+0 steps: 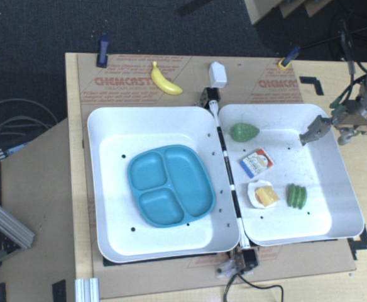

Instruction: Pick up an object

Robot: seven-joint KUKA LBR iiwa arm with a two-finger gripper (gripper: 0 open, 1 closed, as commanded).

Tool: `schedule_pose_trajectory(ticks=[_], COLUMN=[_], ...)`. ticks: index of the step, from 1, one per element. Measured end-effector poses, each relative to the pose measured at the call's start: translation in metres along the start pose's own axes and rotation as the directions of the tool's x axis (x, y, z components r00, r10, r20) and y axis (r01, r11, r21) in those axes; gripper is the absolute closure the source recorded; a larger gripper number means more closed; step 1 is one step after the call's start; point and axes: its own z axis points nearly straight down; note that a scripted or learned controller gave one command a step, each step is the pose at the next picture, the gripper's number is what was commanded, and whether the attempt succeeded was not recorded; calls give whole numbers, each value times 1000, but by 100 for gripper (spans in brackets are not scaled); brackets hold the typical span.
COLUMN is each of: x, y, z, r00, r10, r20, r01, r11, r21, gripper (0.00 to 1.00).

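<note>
Cardboard-topped bench, two white bins. Nearest in the right bin [340,187] lie a ridged green pickle-like toy [296,195] and a white-and-yellow egg-like piece [262,194]; farther back, the gripper [327,131] hovers spread wide, holding nothing. Best bet: centre over the pickle toy, descend straight, close across its narrow width.

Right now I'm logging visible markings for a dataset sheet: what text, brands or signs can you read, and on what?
"CHEMCAST": red print on the brown board behind the left bin.
"CHEMCAST" again, partly legible, on the same board behind the right bin.
Smaller red lines around both: too blurred to read.
Small blue-and-red packet in the right bin: print too small to read.
</note>
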Motion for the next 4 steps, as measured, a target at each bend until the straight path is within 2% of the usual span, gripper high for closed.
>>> schedule_pose_trajectory(ticks=[1,2,3,4], x=[-12,14,49,49], y=[-50,-77,-37,-37], z=[113,170,169,159], r00=[1000,1000,1000,1000], r10=[1,1,-1,0], r20=[-1,-1,0,1], r01=[-1,-1,1,0], r11=[1000,1000,1000,1000], r21=[3,2,-2,-4], gripper=[0,0,0,100])
